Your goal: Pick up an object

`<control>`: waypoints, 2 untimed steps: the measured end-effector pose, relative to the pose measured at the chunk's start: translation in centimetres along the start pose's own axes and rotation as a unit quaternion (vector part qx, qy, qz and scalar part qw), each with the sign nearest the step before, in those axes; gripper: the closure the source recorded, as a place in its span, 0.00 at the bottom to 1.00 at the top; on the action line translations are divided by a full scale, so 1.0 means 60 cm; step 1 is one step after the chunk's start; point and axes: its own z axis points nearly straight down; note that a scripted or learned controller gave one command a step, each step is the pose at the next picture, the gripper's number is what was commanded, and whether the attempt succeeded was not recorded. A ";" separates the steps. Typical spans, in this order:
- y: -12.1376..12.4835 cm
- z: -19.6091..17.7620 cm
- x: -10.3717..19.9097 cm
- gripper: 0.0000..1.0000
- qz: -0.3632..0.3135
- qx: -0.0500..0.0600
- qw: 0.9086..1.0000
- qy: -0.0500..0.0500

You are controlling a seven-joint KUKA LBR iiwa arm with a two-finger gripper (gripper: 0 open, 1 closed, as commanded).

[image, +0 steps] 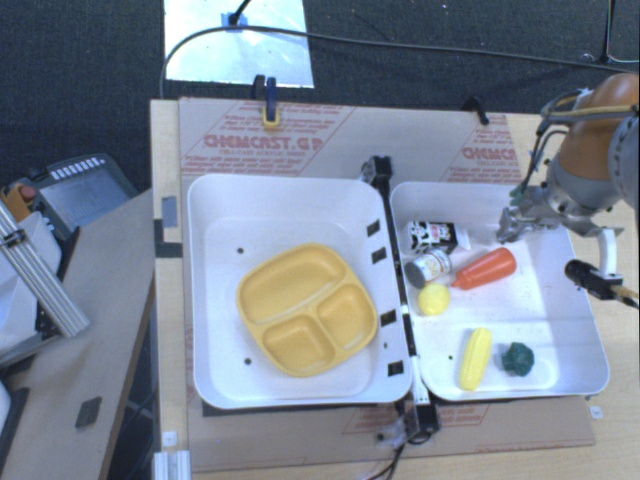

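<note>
End effector hovers at the carrot's one o'clock; grip state unclear. Carrot looks light, rigid, smooth; grasp mid-body.

The bench bears a printed cardboard sheet, perhaps clamped, under two white bins.

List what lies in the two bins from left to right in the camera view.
Yellow tray → can → corn → carrot → green toy. The cow-print carton and the yellow ball overlap the can's span, so I leave them out.
</note>
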 end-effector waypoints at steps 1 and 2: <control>-0.003 -0.075 0.000 1.00 0.002 0.000 1.000 0.000; -0.010 -0.161 0.011 1.00 0.001 0.000 1.000 0.000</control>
